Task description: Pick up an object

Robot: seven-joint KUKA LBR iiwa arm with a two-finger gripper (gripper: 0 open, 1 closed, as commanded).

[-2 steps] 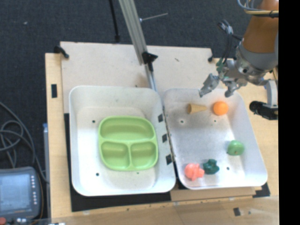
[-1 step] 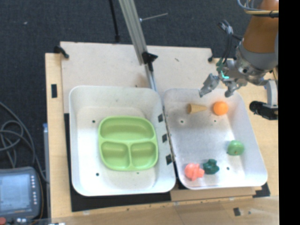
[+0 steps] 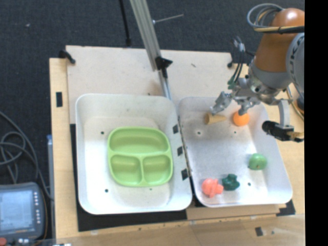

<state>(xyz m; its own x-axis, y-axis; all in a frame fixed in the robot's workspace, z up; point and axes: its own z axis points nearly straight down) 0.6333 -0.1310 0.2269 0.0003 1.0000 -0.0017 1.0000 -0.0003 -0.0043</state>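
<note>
The right bin (image 3: 225, 147) holds several small objects. An orange ball (image 3: 241, 119) lies near its far edge, with a tan wedge-shaped piece (image 3: 215, 118) just to its left. A light green object (image 3: 257, 161) rests by the right wall. A pink toy (image 3: 211, 187) and a dark green toy (image 3: 230, 182) sit together at the near edge. My gripper (image 3: 233, 102) hangs over the far end of this bin, above and between the tan piece and the orange ball. Its fingers are spread apart with nothing between them.
The left bin (image 3: 92, 137) contains a green divided plate (image 3: 139, 156). A slanted metal pole (image 3: 148, 35) rises from the bench behind the bins. The grey arm with its orange band (image 3: 274, 50) comes in from the upper right.
</note>
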